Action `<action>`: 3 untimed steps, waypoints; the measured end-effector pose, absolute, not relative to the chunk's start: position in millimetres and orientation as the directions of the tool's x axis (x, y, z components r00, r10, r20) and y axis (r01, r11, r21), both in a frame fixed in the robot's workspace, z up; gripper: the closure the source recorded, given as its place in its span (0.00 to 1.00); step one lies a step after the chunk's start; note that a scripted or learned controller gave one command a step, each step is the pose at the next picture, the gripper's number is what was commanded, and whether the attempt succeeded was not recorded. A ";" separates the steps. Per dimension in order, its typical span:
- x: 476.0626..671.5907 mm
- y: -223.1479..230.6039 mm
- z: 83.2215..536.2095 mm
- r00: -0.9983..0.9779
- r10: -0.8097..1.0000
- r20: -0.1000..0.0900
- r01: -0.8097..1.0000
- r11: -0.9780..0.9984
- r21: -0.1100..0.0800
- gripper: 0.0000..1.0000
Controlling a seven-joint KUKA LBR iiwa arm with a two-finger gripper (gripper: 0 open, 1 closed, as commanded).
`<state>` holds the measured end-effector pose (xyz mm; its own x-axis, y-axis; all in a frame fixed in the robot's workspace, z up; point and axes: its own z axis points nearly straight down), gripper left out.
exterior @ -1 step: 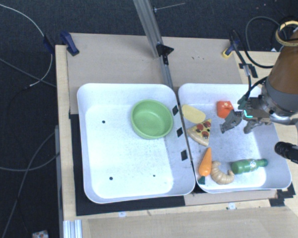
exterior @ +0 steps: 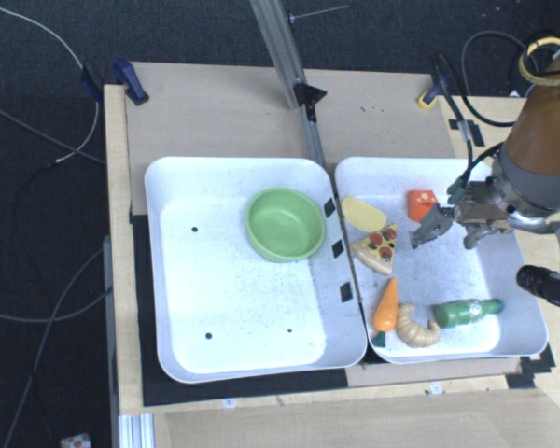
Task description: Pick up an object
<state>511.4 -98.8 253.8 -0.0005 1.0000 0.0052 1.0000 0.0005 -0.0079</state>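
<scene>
The hand (exterior: 453, 231) hangs over the right bin (exterior: 513, 343), fingers spread apart w/ nothing between them; it sits just right of the orange-red block (exterior: 421, 203), above bare bin floor; nothing lifted yet, so the step in hand looks like the approach and choice of target.

Candidates, all in the right bin: the orange-red block near the back; a pale yellow piece (exterior: 364, 214) by the left wall; a pizza slice (exterior: 377, 250) just below it; a carrot (exterior: 385, 306), a croissant (exterior: 417, 327) and a green bottle (exterior: 465, 313) along the front. The left bin (exterior: 168, 278) holds a green bowl (exterior: 285, 223).

To do it well, prob. go for the block: nearest, compact, standing free of its neighbours; centre the fingers on either side, drop straight down, close, then lift vertically. The carrot and croissant touch each other, so a grab there may catch both or slip; the flat pizza slice gives little to grip.

No brand, label or writing legible anywhere; the bottle is too small to tell.
</scene>
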 end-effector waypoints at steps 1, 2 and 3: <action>509.0 -95.5 210.8 0.001 1.000 0.006 1.000 -0.001 -0.016 0.00; 504.7 -98.5 146.2 0.002 1.000 0.006 1.000 -0.002 -0.018 0.00; 502.2 -97.2 91.2 0.002 1.000 0.007 1.000 -0.002 -0.017 0.00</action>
<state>502.2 -97.2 91.2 0.0019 1.0000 0.0070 0.9998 -0.0018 -0.0174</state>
